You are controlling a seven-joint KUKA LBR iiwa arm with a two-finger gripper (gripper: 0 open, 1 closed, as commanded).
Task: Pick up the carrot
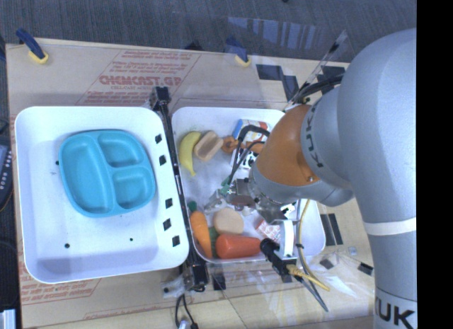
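**Arm low over the right bin, carrot at its near-left corner**

The carrot [200, 231] lay in the right bin [212, 117], against the bin's left wall near the front corner, its orange body running roughly along that wall with a bit of green at the upper end. Just beside it, on the right, sat a pale round piece [228, 221], and below that a red-orange sausage-shaped item [238, 247] lay along the front wall. Farther back in the same bin were a yellow banana [187, 152] and a tan bread-like piece [208, 145], touching or nearly so.

The grey arm [368, 122] reached in from the right, its orange band [283, 154] above the middle of the right bin. The hand [241, 194] hung over the bin's centre, near the pale piece and apart from the carrot (whether it was released or clenched could not be told from this angle, with cables and metal parts crowding it).

The left bin [28, 200] held a blue divided plate [106, 172]. Both bins rested on a cardboard-covered surface [141, 73].
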